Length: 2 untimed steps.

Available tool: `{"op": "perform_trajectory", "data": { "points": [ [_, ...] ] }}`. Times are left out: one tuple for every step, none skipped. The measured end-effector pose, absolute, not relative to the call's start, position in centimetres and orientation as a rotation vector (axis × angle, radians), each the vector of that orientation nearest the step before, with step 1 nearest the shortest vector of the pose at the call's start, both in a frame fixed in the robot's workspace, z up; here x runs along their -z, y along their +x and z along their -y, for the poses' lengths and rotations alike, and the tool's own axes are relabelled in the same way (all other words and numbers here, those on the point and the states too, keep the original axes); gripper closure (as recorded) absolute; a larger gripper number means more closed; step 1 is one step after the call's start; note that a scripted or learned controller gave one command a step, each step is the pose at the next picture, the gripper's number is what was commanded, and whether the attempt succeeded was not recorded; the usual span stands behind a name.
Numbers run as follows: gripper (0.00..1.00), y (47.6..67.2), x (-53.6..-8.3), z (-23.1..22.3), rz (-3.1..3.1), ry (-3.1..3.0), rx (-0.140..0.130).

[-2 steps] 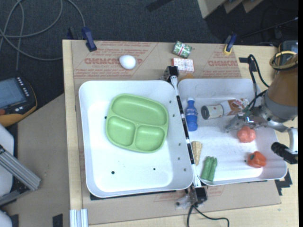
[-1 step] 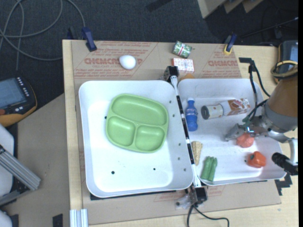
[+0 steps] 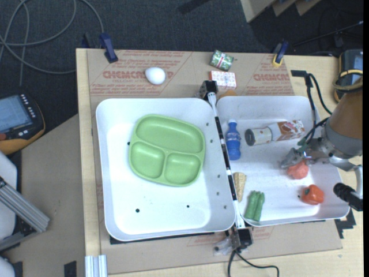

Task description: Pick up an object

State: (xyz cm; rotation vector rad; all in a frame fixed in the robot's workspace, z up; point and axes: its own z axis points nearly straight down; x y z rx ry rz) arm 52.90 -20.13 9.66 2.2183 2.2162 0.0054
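Note:
My gripper (image 3: 296, 157) hangs low over the right side of the right bin (image 3: 271, 105), directly above and apparently touching a red-orange lumpy object (image 3: 298, 171). Below and to the right of it lies a second red-orange piece (image 3: 312, 195). A blue bottle (image 3: 232, 140) stands by the bin's left wall. To the right of the blue bottle, a brown-labelled bottle (image 3: 275, 133) lies on its side. Near the front left corner are a green vegetable (image 3: 253, 205) and a pale cone (image 3: 239, 183).
The left bin (image 3: 115, 183) holds a green divided plate (image 3: 167, 150). Behind the bins, on the cardboard, sit a white egg (image 3: 154, 74), a green can (image 3: 222, 60) and a small box (image 3: 222, 79). Blue clamps (image 3: 107, 47) grip the back edge.

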Motion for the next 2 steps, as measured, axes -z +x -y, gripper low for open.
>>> {"op": "perform_trajectory", "data": {
  "points": [
    [1.0, 53.6, -16.3, 9.1, -2.225, 2.217, -0.004],
    [1.0, 57.5, -21.5, 4.1, -2.223, 2.219, -0.003]
  ]
}}
